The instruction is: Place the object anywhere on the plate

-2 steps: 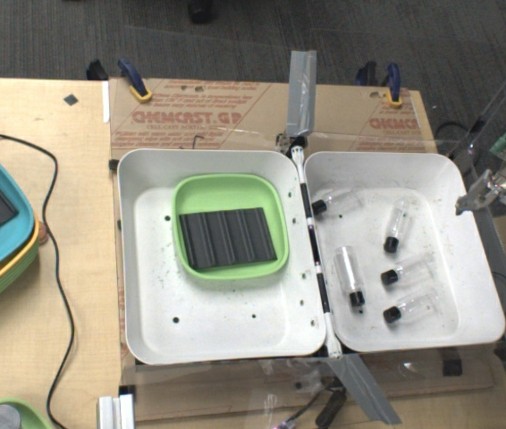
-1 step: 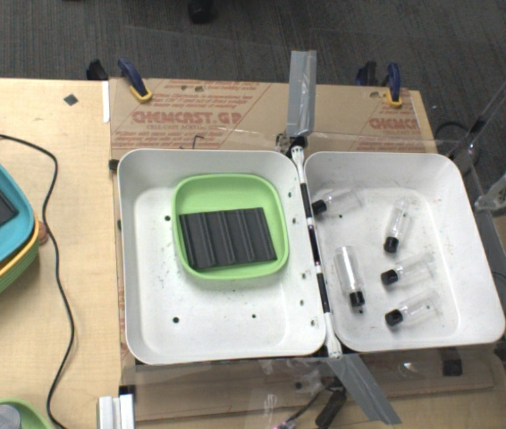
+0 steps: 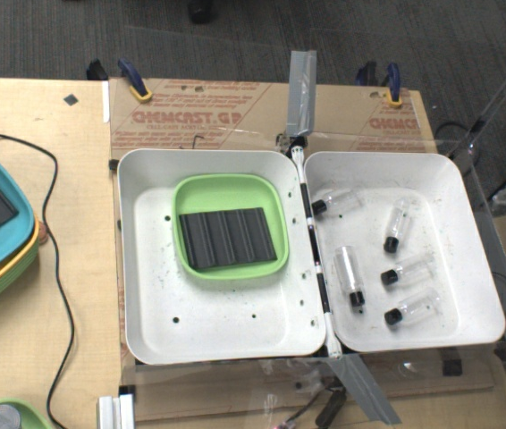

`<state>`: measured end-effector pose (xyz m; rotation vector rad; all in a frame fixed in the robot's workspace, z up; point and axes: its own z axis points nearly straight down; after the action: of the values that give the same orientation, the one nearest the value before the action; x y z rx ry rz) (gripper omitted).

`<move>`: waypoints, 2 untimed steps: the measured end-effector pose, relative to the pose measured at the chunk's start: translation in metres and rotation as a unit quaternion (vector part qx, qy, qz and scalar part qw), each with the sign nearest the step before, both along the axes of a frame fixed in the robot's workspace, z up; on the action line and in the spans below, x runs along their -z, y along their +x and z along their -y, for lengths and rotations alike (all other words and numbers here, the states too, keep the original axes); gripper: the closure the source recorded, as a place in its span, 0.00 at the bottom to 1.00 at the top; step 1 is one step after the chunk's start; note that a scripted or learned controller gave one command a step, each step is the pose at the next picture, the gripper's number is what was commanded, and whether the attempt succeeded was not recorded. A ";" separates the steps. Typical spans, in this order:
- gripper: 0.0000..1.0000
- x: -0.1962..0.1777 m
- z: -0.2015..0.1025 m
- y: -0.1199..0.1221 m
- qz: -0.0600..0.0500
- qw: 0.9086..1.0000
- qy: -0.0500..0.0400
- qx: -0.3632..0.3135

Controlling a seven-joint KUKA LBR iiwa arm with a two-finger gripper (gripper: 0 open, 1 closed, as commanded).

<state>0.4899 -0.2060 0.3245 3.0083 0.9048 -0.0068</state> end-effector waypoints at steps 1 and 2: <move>0.00 -0.005 0.016 0.014 -0.001 0.991 0.000 0.137; 0.00 0.043 0.016 0.008 -0.002 0.982 0.000 0.188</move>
<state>0.4975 -0.2219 0.2811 3.1263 0.3221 -0.0116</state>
